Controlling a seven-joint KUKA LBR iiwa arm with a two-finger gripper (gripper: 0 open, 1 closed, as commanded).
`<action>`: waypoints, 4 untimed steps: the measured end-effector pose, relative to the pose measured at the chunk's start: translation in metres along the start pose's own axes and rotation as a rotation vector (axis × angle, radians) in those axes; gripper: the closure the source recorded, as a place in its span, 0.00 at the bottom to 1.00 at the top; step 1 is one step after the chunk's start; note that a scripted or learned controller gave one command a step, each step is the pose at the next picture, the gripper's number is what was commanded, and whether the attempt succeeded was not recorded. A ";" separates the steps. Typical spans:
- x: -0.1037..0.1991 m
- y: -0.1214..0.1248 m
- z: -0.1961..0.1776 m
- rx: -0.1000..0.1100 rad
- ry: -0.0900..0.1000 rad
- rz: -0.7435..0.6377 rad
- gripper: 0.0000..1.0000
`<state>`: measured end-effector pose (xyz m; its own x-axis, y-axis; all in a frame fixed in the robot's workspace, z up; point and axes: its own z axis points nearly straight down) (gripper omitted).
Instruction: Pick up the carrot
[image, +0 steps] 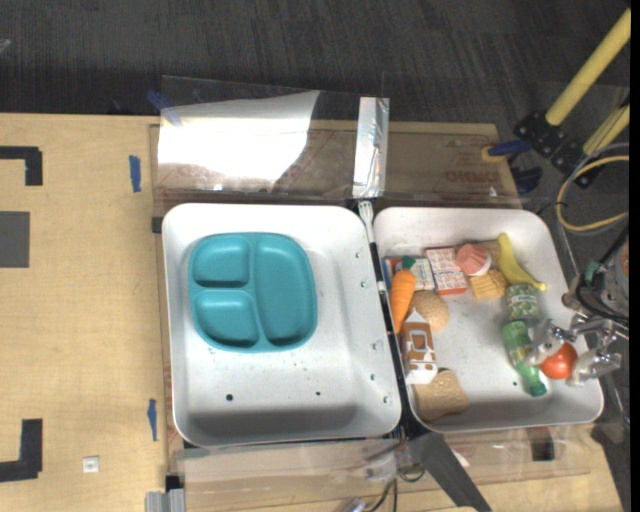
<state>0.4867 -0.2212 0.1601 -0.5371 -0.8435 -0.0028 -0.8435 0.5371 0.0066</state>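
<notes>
The orange carrot (401, 298) with a green top lies along the left wall of the right bin (480, 222), pointing toward the near side. My gripper (580, 350) is low at the far right edge of that bin, beside a small red tomato (558, 363) and well away from the carrot. The gripper's metal parts blur into the bin's rim there.
Around the carrot lie a tan round piece (431, 310), a brown-and-white carton (418, 346) and a small box (447, 272). A banana (516, 262), a green bottle (520, 338) and a bread slice (440, 395) share the bin. The left bin (340, 380) holds a teal divided plate (254, 290).
</notes>
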 end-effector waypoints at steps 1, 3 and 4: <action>0.004 0.003 -0.112 0.018 0.000 -0.158 1.00; 0.004 0.005 -0.072 0.006 0.000 -0.279 0.00; 0.000 0.009 0.052 -0.004 -0.005 -0.469 0.00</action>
<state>0.4787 -0.2166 0.1083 -0.0981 -0.9951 -0.0117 -0.9952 0.0980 0.0074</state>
